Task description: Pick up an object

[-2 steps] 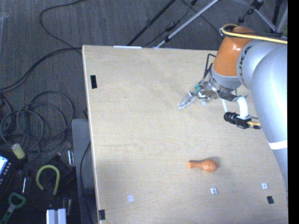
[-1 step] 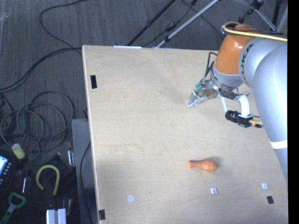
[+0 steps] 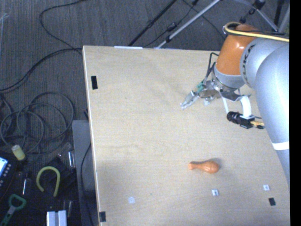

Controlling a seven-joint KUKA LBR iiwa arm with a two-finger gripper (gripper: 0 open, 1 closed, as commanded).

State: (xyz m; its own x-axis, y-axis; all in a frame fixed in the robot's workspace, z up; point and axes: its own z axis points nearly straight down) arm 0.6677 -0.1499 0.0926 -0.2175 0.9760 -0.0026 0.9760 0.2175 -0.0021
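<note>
A small orange object, shaped like a gourd with a thin neck pointing left, lies on the tan bench top toward the front right. My gripper hangs over the bench's back right part, well behind the orange object and apart from it. It points down and to the left. The grey arm with its orange band reaches in from the right. Nothing shows between the gripper's tips.
Small black tags and white specks sit on the bench top. Off the left edge, cables and tools lie on the floor. Stand legs cross behind the bench.
</note>
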